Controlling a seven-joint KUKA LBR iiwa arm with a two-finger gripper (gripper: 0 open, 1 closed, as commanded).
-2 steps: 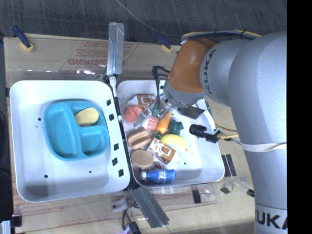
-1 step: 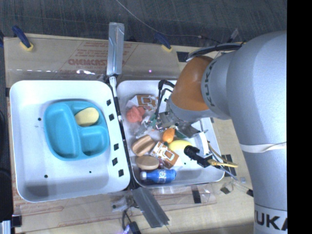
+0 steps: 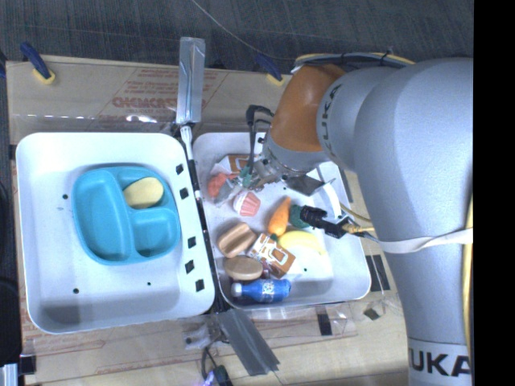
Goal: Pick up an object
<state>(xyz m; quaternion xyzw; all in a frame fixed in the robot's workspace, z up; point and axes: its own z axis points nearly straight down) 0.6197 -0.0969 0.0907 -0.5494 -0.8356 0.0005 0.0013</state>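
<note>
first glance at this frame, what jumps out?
The big grey arm with its orange band fills the right side, reaching down into the right bin, which is crowded with toy food and a blue bottle at its near edge. In the left bin, a blue tray holds one yellow piece.

Two white bins (image 3: 32, 215) sit on a tan worktop (image 3: 96, 95). A sky-blue tray (image 3: 105, 215) carries a yellow piece (image 3: 144, 192). At the tray's 3 o'clock: an orange carrot (image 3: 279, 215), a blue bottle (image 3: 264, 290), a yellow lemon (image 3: 302, 242). The arm (image 3: 402, 151) is grey with an orange band (image 3: 302, 111).
</note>
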